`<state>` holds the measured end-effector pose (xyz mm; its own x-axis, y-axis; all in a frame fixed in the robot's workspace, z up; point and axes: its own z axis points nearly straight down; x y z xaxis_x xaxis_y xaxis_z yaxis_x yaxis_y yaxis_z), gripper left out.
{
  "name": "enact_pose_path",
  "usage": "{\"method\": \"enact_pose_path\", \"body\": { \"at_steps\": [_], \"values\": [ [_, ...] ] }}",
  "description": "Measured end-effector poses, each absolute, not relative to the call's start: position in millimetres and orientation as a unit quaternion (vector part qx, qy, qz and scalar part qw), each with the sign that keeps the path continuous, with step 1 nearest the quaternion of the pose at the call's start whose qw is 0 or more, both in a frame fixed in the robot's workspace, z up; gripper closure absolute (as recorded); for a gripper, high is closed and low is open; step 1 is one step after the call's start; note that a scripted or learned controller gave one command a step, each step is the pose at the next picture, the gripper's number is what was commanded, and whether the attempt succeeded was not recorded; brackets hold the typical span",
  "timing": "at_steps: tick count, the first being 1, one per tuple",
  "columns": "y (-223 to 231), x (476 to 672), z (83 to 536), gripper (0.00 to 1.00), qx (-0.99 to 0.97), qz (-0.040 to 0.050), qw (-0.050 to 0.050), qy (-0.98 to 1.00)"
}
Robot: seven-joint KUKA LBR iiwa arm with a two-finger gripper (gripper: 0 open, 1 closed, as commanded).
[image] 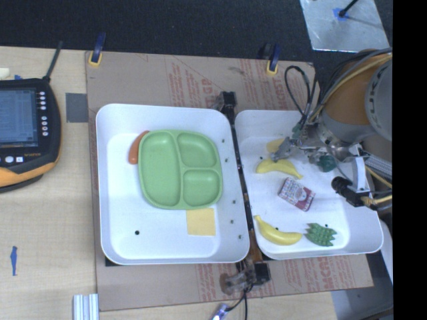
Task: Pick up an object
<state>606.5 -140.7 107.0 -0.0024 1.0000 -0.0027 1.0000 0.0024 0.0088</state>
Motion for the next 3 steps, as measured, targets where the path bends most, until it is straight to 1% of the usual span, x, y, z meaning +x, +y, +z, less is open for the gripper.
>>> {"method": "enact_pose_path", "body": {
  "at_steps": [1, 2, 3],
  "values": [
    [-121.4, 655.5, 92.0, 0.00, 0.706, -0.0006, -0.001, 0.708],
    [-132.1, 656.6, 92.3, 0.00, 0.706, -0.0002, 0.000, 0.708],
    [-132.3, 657.1, 103.0, 1.00, 0.706, -0.0002, 0.000, 0.709]
  ]
}}
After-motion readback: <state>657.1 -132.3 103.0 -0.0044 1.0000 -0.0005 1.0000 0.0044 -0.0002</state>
